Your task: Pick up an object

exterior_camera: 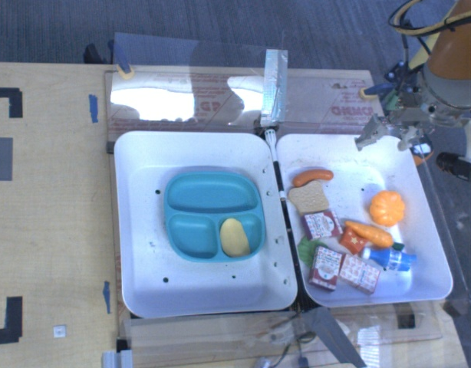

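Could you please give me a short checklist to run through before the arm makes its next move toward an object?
1. Pincer position: over the far right corner of the right bin, away from the pile. Ok.
2. Pincer carrying anything: nothing seen between its fingers. Ok.
3. Fingers open or shut: cannot tell.
4. A free target: the orange pumpkin sits apart from its neighbours. Ok.
5. Crowding: the carrot, blue bottle and cartons lie packed together at the near side. Not ok for a clean grasp.
6. Left bin: the yellow item rests in the teal tray, lower right compartment. Ok.
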`<state>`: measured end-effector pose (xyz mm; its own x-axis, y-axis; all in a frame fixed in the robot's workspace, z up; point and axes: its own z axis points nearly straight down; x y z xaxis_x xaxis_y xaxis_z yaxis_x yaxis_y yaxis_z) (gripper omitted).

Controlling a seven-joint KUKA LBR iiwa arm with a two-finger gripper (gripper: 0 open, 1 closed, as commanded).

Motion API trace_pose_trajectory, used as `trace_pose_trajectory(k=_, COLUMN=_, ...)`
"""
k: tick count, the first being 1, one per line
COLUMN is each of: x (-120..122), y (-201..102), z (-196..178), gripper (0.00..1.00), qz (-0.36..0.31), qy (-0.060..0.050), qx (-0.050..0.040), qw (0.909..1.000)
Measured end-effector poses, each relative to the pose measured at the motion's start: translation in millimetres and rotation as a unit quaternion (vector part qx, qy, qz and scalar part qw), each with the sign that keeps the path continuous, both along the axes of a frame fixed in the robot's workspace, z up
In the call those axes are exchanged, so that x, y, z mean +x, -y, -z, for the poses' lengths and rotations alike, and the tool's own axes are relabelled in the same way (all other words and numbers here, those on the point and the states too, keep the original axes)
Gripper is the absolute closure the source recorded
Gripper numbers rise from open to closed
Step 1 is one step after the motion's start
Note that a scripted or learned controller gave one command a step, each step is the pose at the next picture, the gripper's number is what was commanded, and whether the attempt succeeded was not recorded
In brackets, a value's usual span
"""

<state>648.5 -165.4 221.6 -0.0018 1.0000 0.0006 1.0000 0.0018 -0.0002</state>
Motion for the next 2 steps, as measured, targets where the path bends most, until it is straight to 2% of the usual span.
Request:
trace_pose_trajectory(k=1, x=17, y=-54, z=94, gripper=0.0, qz=-0.069, qy=-0.003, qx=0.0011, qw=0.9976)
trace_pose_trajectory(k=2, x=16, y=-64, z=122, gripper=0.0, qz=-0.111, qy=0.013, qx=-0.0018, qw=0.9938)
